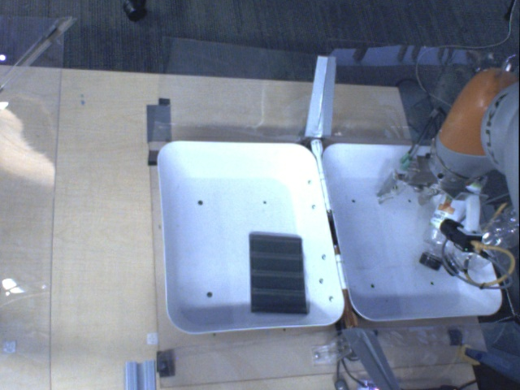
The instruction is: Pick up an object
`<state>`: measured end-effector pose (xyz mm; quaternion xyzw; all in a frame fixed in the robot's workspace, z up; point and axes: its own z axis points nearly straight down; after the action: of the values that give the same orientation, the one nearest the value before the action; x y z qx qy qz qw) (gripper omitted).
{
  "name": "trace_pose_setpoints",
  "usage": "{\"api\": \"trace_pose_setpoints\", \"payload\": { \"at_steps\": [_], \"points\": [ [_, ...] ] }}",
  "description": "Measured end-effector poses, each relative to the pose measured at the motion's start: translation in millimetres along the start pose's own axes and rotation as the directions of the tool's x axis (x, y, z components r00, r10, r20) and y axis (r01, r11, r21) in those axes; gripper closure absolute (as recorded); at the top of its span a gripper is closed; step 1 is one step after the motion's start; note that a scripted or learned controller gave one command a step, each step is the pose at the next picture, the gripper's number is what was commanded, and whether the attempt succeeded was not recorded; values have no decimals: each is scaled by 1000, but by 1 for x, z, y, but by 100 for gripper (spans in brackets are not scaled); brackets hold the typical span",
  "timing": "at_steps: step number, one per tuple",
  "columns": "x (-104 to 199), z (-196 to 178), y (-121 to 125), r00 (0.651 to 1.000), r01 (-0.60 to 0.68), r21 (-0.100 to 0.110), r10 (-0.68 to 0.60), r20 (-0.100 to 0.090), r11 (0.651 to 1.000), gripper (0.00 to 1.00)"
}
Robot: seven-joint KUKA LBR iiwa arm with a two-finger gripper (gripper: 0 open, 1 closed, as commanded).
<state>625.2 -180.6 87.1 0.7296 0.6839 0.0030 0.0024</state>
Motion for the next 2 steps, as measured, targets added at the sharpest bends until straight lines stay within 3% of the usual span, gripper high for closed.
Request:
{"api": "trace_pose_setpoints", "payload": {
  "at_steps": [1,2],
  "points": [
    [2,-13,3,1000,5,-9,-5,0,1000,100],
    [12,-13,5,1000,16,-7,-16,-12,1000,0]
  ]
}}
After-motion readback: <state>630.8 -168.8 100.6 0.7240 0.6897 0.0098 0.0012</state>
